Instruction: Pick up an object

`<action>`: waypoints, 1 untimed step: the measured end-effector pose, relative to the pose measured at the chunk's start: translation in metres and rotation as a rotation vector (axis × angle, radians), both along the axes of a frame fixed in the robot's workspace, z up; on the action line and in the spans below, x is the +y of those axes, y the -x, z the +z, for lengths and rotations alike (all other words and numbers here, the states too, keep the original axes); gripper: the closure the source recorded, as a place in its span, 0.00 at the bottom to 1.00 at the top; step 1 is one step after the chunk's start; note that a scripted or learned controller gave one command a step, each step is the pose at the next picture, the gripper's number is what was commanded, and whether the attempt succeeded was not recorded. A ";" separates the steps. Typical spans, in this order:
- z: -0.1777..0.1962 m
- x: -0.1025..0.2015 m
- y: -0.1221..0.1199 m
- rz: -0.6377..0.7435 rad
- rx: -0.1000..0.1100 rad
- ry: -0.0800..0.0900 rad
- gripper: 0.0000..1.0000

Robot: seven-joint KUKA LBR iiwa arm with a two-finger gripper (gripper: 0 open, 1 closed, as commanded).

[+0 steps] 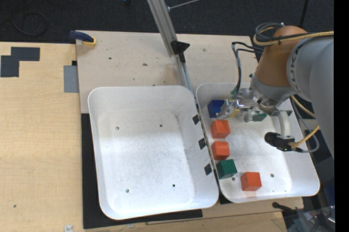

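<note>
- Left bin [109, 116]: white, shallow, bare floor with a few dark specks. Nothing to pick there.
- Divider between the 2 bins carries 3 small black clips [202, 143]; a slanted aluminium rail [161, 12] crosses above it.
- Right bin [305, 184] holds 5 blocks in a loose column near its left wall: blue block [216, 107] at the far end, then orange block [220, 129], second orange block [221, 149], green block [227, 168], third orange block [251, 180] nearest the camera.
- Blocks look like small matte cubes with flat faces, likely rigid and easy to clamp if squared up.
- Gripper [235, 108] sits just right of the blue block, low in the bin; likely target, my guess.
- Jaws: cannot tell how wide they stand, wrist and cabling clutter the view. No block visibly between them.
- Risk: blue block is close to the bin wall and the first orange block, so a jaw could land on top of it or shove it against the wall instead of straddling it.
- Risk: off-centre closure twists the cube out.
</note>
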State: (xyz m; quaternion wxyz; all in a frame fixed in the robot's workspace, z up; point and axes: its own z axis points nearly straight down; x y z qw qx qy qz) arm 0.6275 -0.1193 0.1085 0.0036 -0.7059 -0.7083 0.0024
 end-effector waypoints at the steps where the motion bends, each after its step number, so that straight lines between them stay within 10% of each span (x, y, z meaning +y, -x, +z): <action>1: -0.018 0.001 0.000 -0.002 -0.006 0.002 0.00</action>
